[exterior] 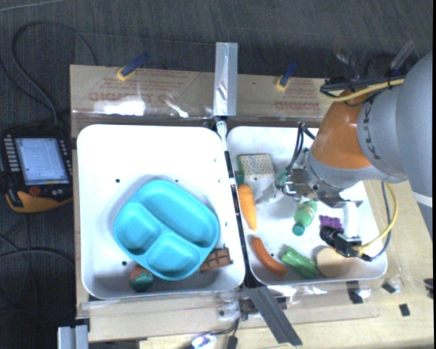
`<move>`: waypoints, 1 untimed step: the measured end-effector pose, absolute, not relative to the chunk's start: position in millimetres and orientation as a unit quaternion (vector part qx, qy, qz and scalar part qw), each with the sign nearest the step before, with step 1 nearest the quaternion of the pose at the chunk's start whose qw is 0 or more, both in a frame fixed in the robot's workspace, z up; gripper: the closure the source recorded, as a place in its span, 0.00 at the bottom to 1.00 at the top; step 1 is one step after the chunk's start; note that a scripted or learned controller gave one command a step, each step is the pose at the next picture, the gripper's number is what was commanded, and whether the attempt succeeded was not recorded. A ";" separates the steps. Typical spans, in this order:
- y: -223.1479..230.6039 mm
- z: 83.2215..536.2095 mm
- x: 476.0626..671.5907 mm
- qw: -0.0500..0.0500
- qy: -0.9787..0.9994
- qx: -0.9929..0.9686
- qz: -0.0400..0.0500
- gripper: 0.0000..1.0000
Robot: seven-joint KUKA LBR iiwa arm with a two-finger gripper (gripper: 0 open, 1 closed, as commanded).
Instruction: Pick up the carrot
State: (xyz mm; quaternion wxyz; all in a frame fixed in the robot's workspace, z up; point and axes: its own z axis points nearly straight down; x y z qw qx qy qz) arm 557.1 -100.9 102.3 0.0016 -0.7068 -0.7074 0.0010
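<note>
Carrot (246, 206) lies lengthwise along the left wall of the right bin (309, 138), just beside the divider, apart from the arm (349, 147). Reaching in from the right, the arm hangs over the bin's middle above a green bottle (303, 217), with its jaws hidden beneath the wrist; whether they are open cannot be told. A blue tray (166, 227) sits in the left bin (102, 158).

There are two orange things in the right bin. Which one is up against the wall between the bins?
The carrot, the straighter one, lying along that wall. The other, a curved sausage, sits nearer the bin's front edge, beside the green vegetable.
</note>
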 end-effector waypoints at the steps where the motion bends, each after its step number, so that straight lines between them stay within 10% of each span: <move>1: -98.2 91.0 510.9 -0.008 -0.714 -0.700 -0.005 0.00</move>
